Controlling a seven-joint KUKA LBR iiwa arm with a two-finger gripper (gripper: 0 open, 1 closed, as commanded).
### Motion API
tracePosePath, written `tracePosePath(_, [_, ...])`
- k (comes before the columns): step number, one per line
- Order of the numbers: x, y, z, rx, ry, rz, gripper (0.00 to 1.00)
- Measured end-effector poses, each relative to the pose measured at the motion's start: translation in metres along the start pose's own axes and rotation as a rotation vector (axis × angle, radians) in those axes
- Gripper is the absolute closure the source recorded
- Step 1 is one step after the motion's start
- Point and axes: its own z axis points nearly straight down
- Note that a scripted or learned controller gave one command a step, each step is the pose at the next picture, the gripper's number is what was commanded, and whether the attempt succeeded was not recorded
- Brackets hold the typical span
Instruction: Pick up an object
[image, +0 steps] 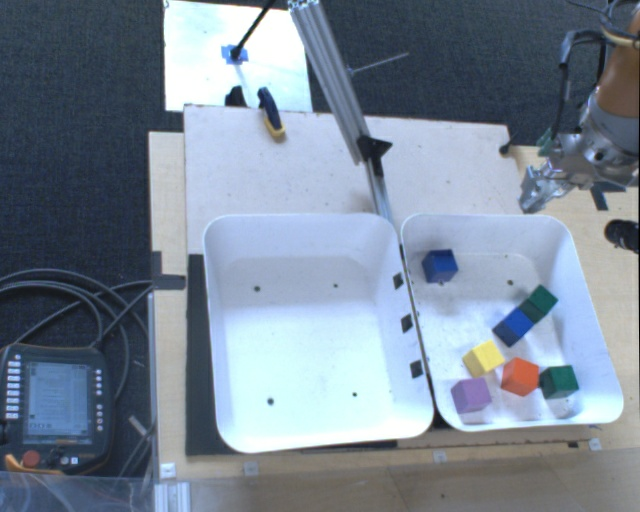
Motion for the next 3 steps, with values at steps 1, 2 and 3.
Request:
tracePosePath(1, [0.039, -0.025, 0.009, 0.002, 0.001, 0.001, 1.0])
tracePosePath(2, [0.094, -0.051, 0.021, 0.005, 0.002, 0.0, 1.0])
tracePosePath(3, [0.154, -0.068, 0.028, 0.004, 0.002, -0.002, 1.0])
